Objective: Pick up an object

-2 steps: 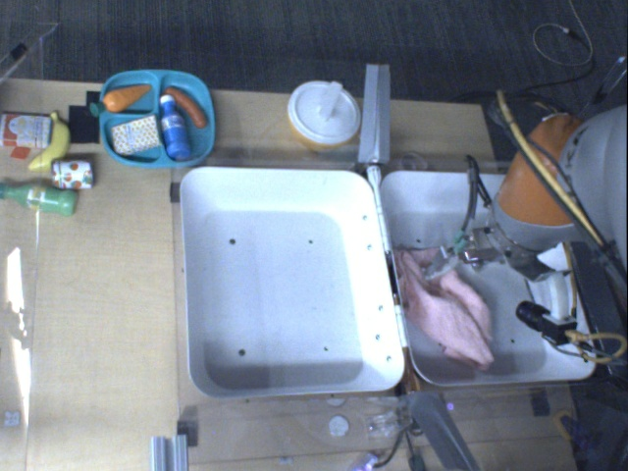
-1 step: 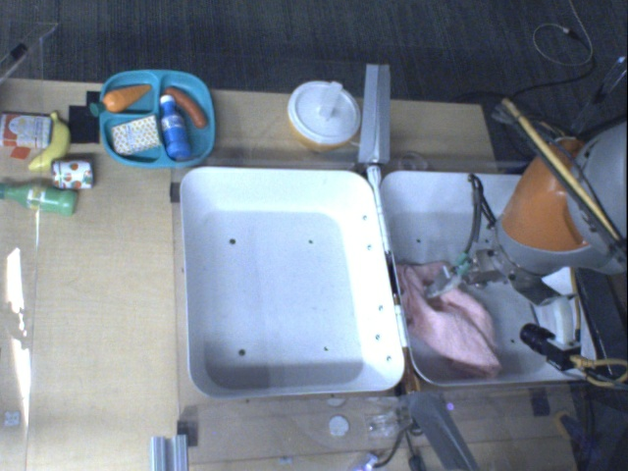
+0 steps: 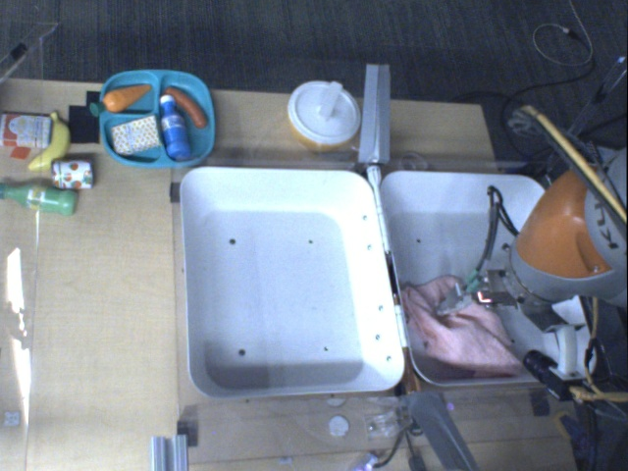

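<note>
Down at the crumpled pink cloth (image 3: 456, 327) with the two-finger gripper (image 3: 453, 305), finger state impossible to tell; could snag only a loose fold and slip.

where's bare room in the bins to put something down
The left bin shows bare floor wall to wall. In the right bin, the far half is bare; the near half is crowded by the pink cloth and the gripper.

The arm (image 3: 574, 234) runs off the right edge, its upper links cut away. Its orange band covers the right bin's (image 3: 442, 204) far right wall. Beside that bin's pink cloth (image 3: 456, 332), the gripper (image 3: 461, 297) is too small and blurred to read its fingers. Left of the bins, the carton (image 3: 22, 130) is clipped by the frame edge.
</note>
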Controlling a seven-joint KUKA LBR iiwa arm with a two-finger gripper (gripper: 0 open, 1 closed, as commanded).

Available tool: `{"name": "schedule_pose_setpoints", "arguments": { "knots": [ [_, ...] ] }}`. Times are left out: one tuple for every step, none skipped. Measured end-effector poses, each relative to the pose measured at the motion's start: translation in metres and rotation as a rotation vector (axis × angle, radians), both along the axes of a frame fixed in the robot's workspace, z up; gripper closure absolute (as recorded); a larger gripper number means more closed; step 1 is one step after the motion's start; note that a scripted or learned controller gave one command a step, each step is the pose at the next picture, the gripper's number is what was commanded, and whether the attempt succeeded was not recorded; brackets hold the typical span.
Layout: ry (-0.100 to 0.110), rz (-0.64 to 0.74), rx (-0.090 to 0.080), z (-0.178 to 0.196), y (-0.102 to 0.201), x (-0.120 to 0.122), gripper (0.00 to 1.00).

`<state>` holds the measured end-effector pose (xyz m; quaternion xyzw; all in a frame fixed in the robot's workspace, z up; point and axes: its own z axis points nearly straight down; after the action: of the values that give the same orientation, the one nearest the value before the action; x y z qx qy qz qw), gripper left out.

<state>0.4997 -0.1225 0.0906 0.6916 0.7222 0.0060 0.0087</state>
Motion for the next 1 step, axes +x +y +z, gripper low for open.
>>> {"name": "schedule_pose_setpoints", "arguments": {
  "knots": [
    [0.017, -0.113, 0.004, 0.0328, 0.0149, -0.0117, 0.0]
  ]
}}
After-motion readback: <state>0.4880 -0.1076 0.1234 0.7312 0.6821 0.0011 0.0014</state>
